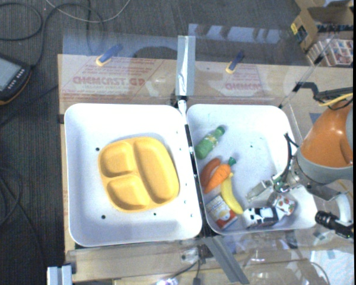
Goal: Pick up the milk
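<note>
As we are looking down on both bins from the one fixed camera, we are finding the milk [261,217], a small carton with black and white cow patches, lying on its side near the front edge of the right bin [255,117], just beside the banana [230,196] and touching a small red-and-white packet [285,207]. The gripper [272,186] is hanging just above and behind the carton, its metal fingers [258,190] pointing leftward; whether the claw is open or closed we cannot tell, and nothing is showing between its tips. We are judging the carton to be light, fairly stiff but crushable, with smooth printed sides that may be slipping under a weak pinch, so we are favouring a hold across its narrow flat sides at mid-body. The carrot [216,176], green bottle [210,141] and a red-labelled can [218,209] are crowding the bin's left side. The arm's orange band [326,141] is covering the bin's right rim, and the carton's far end is hard to make out. The yellow divided plate [141,172] is sitting in the left bin [83,218].
</note>
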### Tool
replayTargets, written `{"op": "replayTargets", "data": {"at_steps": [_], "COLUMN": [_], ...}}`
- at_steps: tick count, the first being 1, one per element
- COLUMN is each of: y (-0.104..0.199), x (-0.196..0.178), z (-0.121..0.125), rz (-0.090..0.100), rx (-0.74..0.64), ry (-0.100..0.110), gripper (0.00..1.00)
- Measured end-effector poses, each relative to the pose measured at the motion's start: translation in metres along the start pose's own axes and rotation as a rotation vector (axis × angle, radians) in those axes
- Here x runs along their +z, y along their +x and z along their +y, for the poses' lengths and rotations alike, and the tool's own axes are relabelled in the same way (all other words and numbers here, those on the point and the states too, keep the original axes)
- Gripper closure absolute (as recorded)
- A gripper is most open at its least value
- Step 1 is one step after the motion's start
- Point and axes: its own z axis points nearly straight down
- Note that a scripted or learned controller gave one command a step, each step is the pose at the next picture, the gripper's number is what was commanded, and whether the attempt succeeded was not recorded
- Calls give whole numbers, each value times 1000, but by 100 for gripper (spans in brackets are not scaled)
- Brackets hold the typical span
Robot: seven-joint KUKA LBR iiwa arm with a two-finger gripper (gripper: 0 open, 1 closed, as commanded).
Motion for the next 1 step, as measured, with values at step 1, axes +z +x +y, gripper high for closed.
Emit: {"op": "replayTargets", "data": {"at_steps": [1], "y": [-28], "x": [-13], "z": [-9], "rz": [0], "rx": [58], "ry": [2], "gripper": [0]}}
